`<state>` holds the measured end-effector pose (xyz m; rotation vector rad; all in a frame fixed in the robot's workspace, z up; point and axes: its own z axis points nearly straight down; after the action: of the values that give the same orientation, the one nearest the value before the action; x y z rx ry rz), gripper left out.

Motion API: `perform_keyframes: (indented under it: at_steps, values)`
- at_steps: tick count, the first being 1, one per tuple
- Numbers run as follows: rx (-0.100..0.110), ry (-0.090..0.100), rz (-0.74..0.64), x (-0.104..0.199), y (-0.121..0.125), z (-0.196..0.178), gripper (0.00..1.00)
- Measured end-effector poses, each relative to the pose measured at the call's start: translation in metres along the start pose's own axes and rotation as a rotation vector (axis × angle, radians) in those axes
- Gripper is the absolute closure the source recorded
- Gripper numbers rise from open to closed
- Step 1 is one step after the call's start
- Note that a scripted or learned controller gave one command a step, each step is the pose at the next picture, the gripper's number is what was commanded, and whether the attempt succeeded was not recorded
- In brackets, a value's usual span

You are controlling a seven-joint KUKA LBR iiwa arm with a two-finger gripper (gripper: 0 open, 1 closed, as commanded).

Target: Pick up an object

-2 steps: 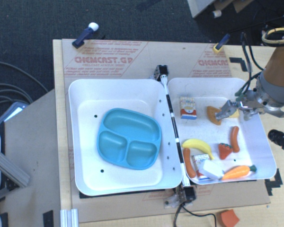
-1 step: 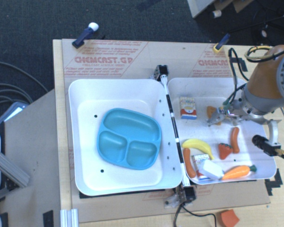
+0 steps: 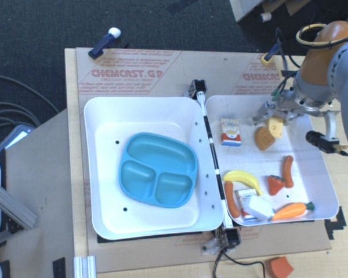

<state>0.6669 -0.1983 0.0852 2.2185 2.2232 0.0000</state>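
**Tool over the cheese, right bin, far side**

The cheese point(image 3: 275, 126), a pale yellow wedge, lies in the far part of the right bin point(image 3: 327, 181), touching the upper right of a brown cookie point(image 3: 265, 138). The tool point(image 3: 274, 112) sits directly above the cheese, at its far edge. Metal parts hide the fingertips; cannot tell whether they are spread or pressed together, nor whether they grip the cheese.

Left of the cookie, a small red and white carton point(image 3: 230, 132) stands near the bin's left wall. Toward the near side: a sausage point(image 3: 287, 171) lying lengthwise, a strawberry point(image 3: 276, 185) just beside it on the left, a banana point(image 3: 243, 180) further left. Along the near wall, a carrot point(image 3: 291, 211) lies with its green top pointing right, a white block point(image 3: 260, 206) touching its left end, and a second sausage point(image 3: 231, 199) against the left wall.

The arm point(image 3: 327, 57) comes in from the right, orange band above the wrist.

The left bin point(image 3: 98, 155) holds a blue three-part plate point(image 3: 158, 169), roughly centred. Both bins rest on the counter point(image 3: 139, 71), which carries red lettering on its far side. A blue and white marker point(image 3: 104, 43) lies at the counter's far left corner.
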Motion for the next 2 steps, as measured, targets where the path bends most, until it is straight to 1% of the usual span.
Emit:
perform_keyframes:
  at_steps: [1, 2]
  values:
    - [-0.002, -0.002, -0.001, 0.0, 0.001, -0.011, 1.0]
    - [-0.001, 0.001, 0.001, 0.085, -0.01, -0.106, 1.0]
